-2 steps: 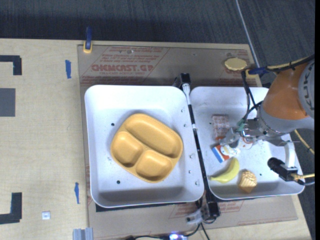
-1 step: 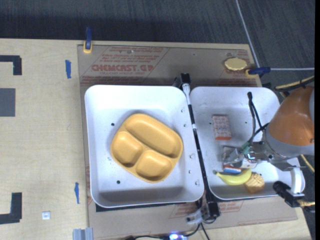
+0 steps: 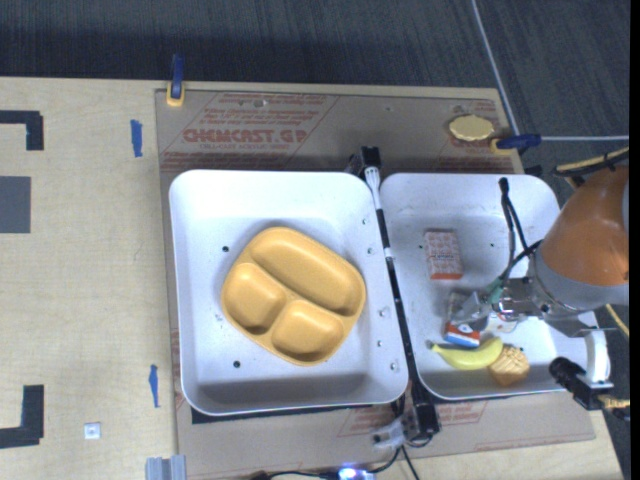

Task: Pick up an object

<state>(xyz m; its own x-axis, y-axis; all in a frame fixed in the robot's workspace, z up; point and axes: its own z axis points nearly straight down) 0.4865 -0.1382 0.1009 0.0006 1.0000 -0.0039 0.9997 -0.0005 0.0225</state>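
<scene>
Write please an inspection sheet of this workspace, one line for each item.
Surface: light wooden bench bearing two shallow white bins, left bin and right bin.
Job's things: yellow plastic divided tray, upside down, in left bin; small orange-and-white box, yellow banana, tan waffle-textured piece in right bin.
Clutter: round tan disc behind right bin.
Tool: low over right bin, near the banana; fingers unclear.
Cables: black cable to the wrist.
Surroundings: dark carpet.
</scene>
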